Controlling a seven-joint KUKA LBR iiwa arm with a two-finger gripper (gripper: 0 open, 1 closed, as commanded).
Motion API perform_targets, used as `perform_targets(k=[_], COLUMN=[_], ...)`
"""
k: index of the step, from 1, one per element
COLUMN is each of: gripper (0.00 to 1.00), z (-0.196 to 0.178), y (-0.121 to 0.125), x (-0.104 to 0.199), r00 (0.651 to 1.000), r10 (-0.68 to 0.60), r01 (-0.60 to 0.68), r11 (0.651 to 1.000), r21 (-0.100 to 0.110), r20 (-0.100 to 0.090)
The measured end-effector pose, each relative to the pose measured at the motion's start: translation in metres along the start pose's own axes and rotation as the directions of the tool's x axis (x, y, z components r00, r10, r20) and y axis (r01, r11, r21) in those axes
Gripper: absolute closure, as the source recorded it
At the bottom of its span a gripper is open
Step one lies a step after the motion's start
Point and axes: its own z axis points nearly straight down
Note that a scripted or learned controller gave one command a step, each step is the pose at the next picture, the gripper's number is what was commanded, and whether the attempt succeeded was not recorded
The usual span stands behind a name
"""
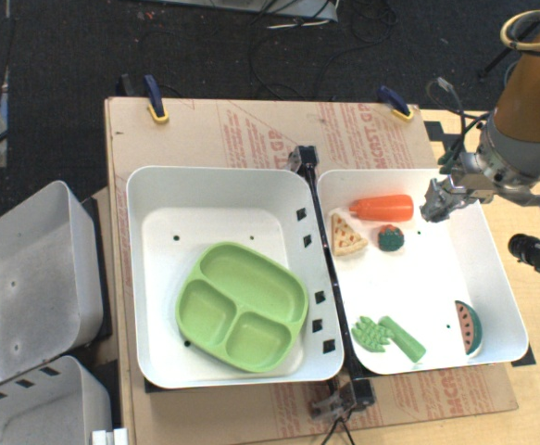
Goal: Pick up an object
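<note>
Orange carrot (381, 208) lies on its side at the far end of the right bin (492, 276). Pizza slice (346, 235) just near-left of the carrot; small dark green round piece (392, 238) just in front of it. Green leafy vegetable (387, 336) and watermelon slice (469, 326) lie well away from the carrot, at the near end. Gripper (435, 203) hangs just right of the carrot's tip, nothing between its fingers; their spread cannot be made out. Green divided plate (241, 306) sits in the left bin (149, 248).
</note>
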Motion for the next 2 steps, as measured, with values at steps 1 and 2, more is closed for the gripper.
perform_targets(k=[1, 2], gripper=[1.0, 1.0], z=[0.016, 0.026], y=[0.007, 0.011], x=[0.048, 0.097], r00=[1.0, 1.0], r10=[-0.004, -0.004], r01=[0.004, 0.004], r11=[1.0, 1.0], r21=[0.009, 0.01], r20=[-0.004, -0.004])
